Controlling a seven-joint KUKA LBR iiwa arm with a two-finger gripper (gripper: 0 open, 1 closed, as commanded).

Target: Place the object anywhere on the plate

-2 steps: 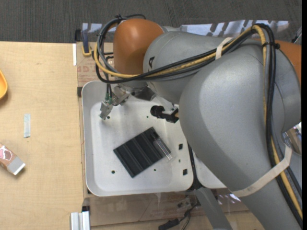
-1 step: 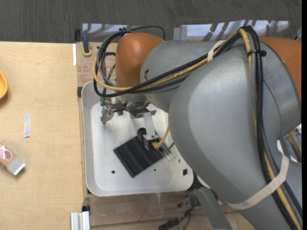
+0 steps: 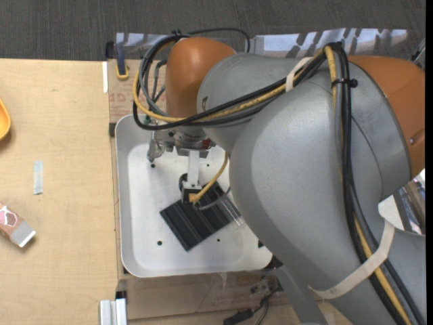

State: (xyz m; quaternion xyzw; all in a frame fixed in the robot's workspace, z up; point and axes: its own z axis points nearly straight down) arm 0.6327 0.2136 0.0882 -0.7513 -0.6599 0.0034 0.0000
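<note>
Well, one orange plate (image 3: 3, 122) cuts the frame's left edge; beside it the wooden bench (image 3: 67, 114) bears one grey strip (image 3: 38, 178) and one red-white packet (image 3: 15, 226). At centre, the gripper (image 3: 172, 151) hangs over one white bin (image 3: 132, 208), above bare floor by its left wall; I cannot tell its grip.

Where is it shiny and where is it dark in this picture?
In the camera view, soft highlights gleam on the big grey rounded robot arm and its orange joint cover; the shallow white plastic bin is bright at its left, shaded greyer beneath the arm; the pale wooden bench top is evenly lit, without glare.
</note>
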